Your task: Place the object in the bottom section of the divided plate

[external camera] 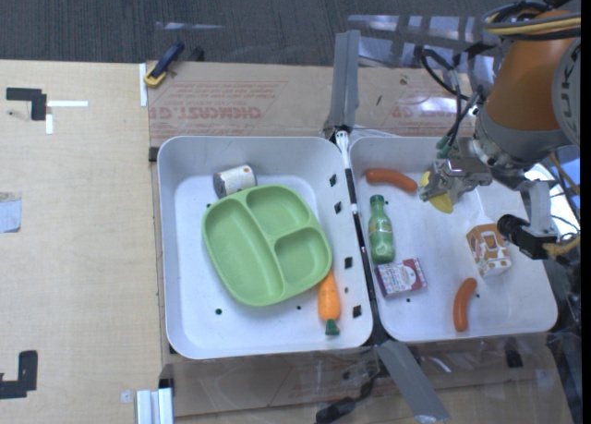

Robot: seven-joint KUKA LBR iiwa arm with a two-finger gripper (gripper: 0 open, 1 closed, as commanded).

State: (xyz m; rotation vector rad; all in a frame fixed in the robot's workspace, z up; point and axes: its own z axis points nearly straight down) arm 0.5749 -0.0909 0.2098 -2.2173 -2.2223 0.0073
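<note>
Hovering over the right bin (545,316), the gripper (450,184) sits right at a yellow object (441,200) near the bin's back; whether it is clamped on it or apart, one cannot tell. Over in the left bin (175,256) lies the green divided plate (266,244), a carrot (329,303) just beside its lower edge, a small can (235,178) behind it.

Green divided plate (266,244) in left bin (175,256), carrot (329,302) beside it.

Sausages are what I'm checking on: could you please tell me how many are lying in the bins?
2, both in the right bin: one sausage near its far edge, another sausage near its front. The arm may hide more.
</note>
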